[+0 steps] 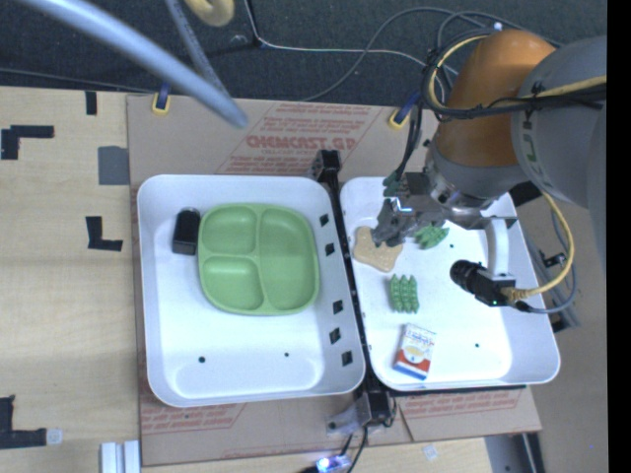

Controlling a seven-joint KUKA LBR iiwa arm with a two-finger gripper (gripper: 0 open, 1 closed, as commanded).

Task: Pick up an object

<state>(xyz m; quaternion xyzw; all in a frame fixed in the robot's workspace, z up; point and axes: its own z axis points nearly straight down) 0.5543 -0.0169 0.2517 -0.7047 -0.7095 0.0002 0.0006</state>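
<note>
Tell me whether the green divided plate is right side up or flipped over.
Right side up: the green divided plate lies flat in the left bin, its raised ridges and three hollow compartments facing the camera.

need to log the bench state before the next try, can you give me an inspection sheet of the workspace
surface: two shallow white bins, left bin and right bin, on a brown cardboard sheet over a wooden bench.
job's things: right bin holds a tan flat piece, a ridged green block, a small leafy green piece, a white, red and blue carton.
clutter: left bin holds a green divided plastic plate and a small black block touching its left rim.
grippers: hand low over the tan piece; grasp unclear.
cables: yellow and black loops on the arm, grey leads behind the bins.
surroundings: dark floor.
</note>
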